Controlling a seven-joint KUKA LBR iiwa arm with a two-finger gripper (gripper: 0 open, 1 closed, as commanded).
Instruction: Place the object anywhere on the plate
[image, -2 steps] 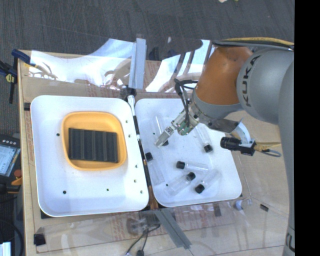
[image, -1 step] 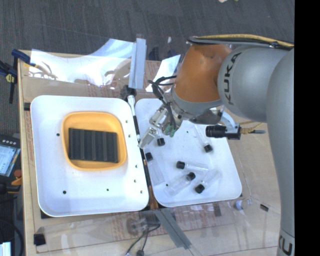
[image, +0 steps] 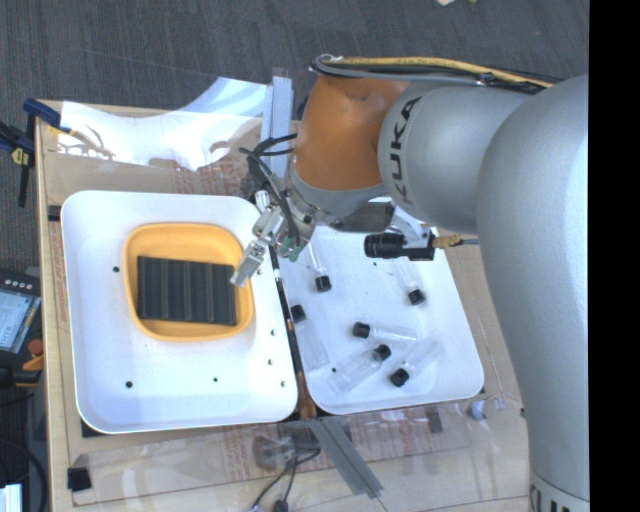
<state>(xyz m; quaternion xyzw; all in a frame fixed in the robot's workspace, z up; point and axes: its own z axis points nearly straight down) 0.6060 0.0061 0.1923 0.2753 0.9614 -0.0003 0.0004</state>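
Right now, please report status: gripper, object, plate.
Gripper over plate's right edge, grip unclear. Clear tubes with black caps lying in right bin. Plate bears black ridged insert.

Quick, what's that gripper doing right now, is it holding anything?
Gripper: over the yellow plate's right edge; cannot be told whether open or closed, or holding anything.

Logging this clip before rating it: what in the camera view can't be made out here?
- Gripper: small and pale over the yellow plate; open or shut, holding anything, unclear.
- Right bin: its far part is covered by the arm.
- Clear black-capped tubes: bodies fade into the white floor, so their count is uncertain.
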